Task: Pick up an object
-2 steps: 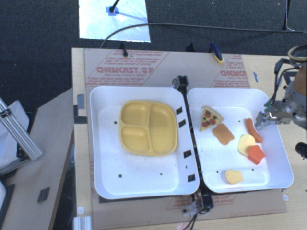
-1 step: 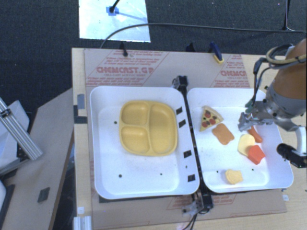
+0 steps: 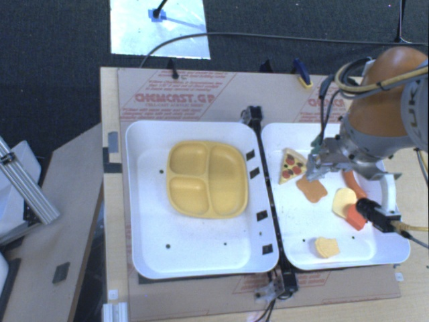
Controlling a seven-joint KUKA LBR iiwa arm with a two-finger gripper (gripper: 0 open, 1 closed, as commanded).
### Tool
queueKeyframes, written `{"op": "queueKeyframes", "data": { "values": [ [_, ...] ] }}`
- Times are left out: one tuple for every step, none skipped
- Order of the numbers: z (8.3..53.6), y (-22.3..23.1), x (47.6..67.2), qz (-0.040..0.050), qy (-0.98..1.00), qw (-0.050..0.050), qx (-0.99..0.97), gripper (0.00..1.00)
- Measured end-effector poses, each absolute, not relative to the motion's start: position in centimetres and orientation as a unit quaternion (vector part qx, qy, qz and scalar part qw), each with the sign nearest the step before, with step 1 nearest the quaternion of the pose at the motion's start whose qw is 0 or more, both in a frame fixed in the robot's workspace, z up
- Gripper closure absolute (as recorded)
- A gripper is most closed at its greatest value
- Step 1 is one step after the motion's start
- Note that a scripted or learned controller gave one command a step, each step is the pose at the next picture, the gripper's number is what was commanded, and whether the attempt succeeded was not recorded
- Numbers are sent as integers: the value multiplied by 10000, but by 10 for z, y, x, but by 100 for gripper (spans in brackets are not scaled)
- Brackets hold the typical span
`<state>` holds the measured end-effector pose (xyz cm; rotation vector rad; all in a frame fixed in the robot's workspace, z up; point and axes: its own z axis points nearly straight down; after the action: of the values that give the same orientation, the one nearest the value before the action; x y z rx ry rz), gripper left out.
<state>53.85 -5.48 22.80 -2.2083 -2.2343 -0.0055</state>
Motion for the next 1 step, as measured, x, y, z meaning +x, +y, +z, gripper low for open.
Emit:
{"op": "queueKeyframes", "data": {
  "values": [
    [233,8,547,-18,-7114,1,-7028,100]
  ]
}}
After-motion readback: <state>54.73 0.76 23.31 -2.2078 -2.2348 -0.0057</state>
